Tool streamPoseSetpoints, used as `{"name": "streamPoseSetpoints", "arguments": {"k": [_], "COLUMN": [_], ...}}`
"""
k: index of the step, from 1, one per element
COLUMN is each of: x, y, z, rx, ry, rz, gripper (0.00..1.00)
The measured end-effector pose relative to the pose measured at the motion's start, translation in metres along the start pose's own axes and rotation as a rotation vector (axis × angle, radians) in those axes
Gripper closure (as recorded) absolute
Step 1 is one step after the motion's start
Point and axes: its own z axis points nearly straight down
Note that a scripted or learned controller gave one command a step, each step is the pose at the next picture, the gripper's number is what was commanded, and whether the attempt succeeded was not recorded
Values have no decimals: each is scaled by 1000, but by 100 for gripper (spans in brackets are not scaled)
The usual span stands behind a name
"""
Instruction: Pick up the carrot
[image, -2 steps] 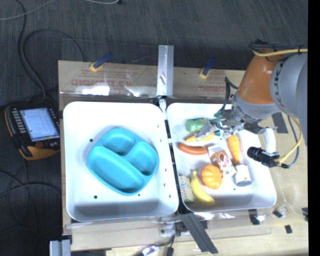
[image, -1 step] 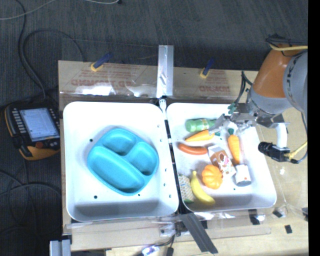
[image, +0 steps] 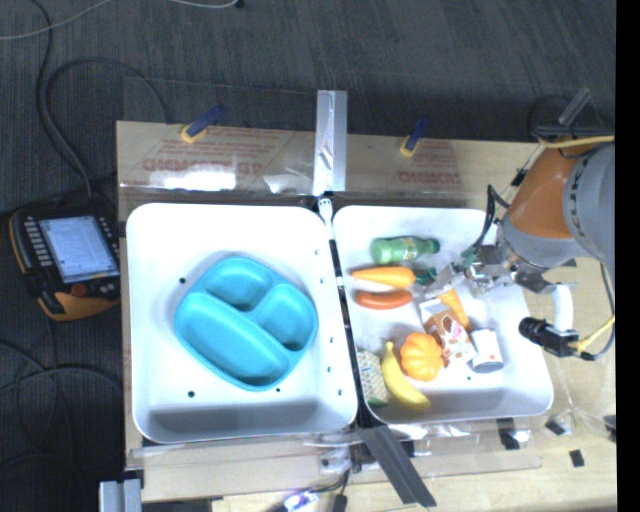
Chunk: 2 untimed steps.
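The carrot (image: 383, 277), orange with a green top at its right end, lies on its side in the upper left part of the right bin (image: 520, 390). It sits just below a green bottle (image: 403, 247) and just above a red sausage (image: 384, 298). My gripper (image: 468, 269) hangs low over the right bin, a short way to the right of the carrot's green end, with the grey arm and its orange band (image: 545, 205) behind it. Nothing shows as held.
Also in the right bin are an orange wedge (image: 453, 304), a snack box (image: 450, 335), a small pumpkin (image: 421, 356), a banana (image: 399, 382) and a white cup (image: 487, 351). A blue divided plate (image: 246, 320) lies in the left bin (image: 160, 400). A teach pendant (image: 65, 255) rests at the far left.
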Motion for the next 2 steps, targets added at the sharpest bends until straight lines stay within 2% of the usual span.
{"name": "streamPoseSetpoints", "arguments": {"k": [1,2], "x": [1,10], "y": [1,1], "z": [-9,-141], "rx": [0,2], "ry": [1,-3], "rz": [-2,47], "gripper": [100,100]}}
